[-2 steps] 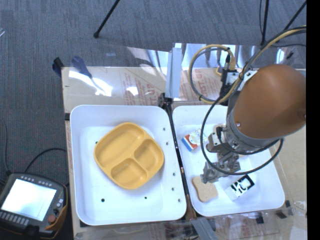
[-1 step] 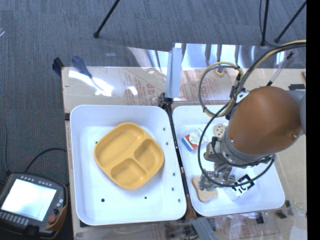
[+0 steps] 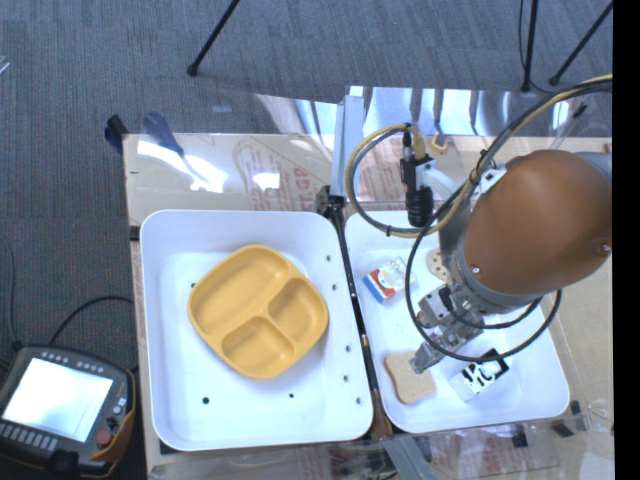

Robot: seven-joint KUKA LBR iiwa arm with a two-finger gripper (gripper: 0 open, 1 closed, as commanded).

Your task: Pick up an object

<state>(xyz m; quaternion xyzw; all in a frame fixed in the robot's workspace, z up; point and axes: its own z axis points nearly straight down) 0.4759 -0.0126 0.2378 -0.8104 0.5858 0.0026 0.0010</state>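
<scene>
Presumably the arm is lowering its fingers [image 3: 424, 360], whose spread cannot be told, toward the tan biscuit-shaped piece [image 3: 410, 377] just below them; centring over it before closing is advisable.

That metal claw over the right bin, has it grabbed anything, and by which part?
It cannot be told. The gripper hangs just above the tan bread-shaped piece in the right bin, but the view shows nothing clearly between its fingers.
</scene>
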